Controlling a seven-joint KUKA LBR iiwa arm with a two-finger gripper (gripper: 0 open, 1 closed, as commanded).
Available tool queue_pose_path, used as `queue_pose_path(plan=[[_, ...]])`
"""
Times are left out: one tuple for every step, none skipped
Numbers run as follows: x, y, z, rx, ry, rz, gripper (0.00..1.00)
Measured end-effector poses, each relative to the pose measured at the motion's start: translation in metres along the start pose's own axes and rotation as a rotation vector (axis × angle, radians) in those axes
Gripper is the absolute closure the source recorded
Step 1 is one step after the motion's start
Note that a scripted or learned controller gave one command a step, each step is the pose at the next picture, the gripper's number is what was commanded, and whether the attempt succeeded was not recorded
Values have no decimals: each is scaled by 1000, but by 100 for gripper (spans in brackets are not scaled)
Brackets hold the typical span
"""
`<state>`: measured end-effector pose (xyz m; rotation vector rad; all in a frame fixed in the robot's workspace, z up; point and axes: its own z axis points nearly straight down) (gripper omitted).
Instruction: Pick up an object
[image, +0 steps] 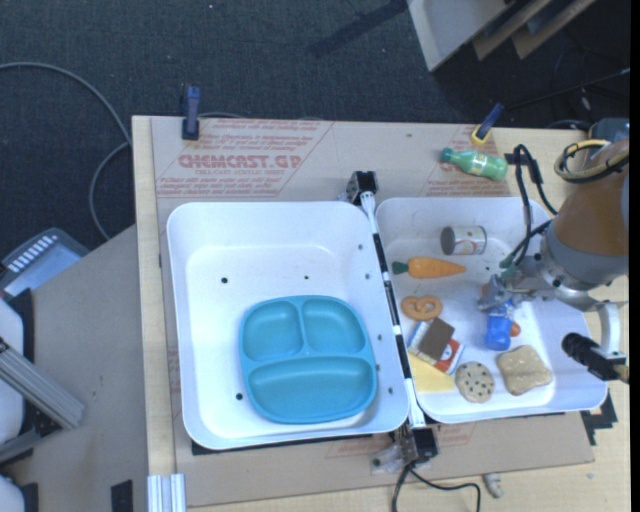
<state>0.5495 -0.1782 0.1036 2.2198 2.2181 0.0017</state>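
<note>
Cookie (474, 381) and bread (524, 369) lie nearest; I hang my gripper (497, 300) over the blue block (498, 329), choosing it; finger state unclear.

A robotics lab, by the look of it: a cardboard-topped bench (300, 165) holds two white bins (200, 300) clipped side by side, stocked with toy food such as a carrot (437, 267) and a cookie (474, 381). Loose cables (60, 75) trail over dark carpet (office-style), and the grey arm (590, 230) reaches in.
</note>
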Motion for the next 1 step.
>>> queue_pose_path(plan=[[117, 45, -82, 1, 3, -3, 100]])
